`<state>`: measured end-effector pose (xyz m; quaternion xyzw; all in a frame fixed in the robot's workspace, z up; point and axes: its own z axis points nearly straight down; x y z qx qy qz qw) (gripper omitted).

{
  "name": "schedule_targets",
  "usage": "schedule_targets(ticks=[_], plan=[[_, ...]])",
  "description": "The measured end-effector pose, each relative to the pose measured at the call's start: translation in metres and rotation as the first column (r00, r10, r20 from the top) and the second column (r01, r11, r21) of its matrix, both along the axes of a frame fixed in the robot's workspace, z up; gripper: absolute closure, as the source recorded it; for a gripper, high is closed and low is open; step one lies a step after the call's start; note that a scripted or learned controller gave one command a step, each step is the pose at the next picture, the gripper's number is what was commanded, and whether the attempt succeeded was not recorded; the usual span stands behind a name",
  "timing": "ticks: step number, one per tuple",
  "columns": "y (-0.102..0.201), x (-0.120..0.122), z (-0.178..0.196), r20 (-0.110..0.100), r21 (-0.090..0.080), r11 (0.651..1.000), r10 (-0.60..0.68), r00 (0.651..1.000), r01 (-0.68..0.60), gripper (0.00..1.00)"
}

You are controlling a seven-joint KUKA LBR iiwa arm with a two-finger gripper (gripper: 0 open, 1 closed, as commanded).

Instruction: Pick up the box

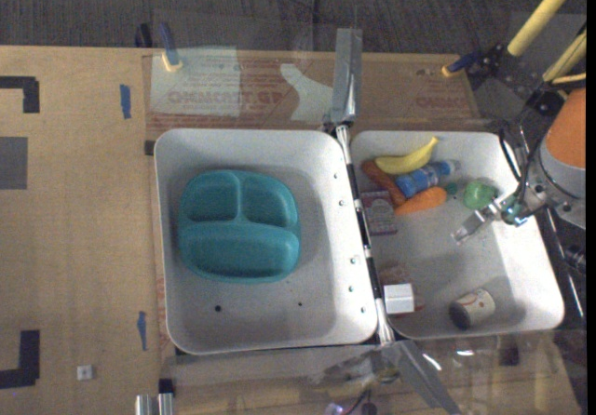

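Crowding box (378,213), carrot (421,202), banana (406,160), bottle (424,180)

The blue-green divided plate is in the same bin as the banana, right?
Not quite. The camera view shows the teal divided plate in the left bin, while the banana lies in the right bin with the other items.

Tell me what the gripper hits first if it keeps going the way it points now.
Probably bare floor of the right bin. The gripper points down-left; the small white box lies farther along that line, though depth is unclear.
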<state>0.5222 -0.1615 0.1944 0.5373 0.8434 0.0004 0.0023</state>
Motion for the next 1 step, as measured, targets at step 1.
schedule_targets(ticks=[1], plan=[[-0.0406, -0.0405, -0.106, 0.005, 0.0, 0.993, -0.114, 0.993, 0.114, 0.0]])
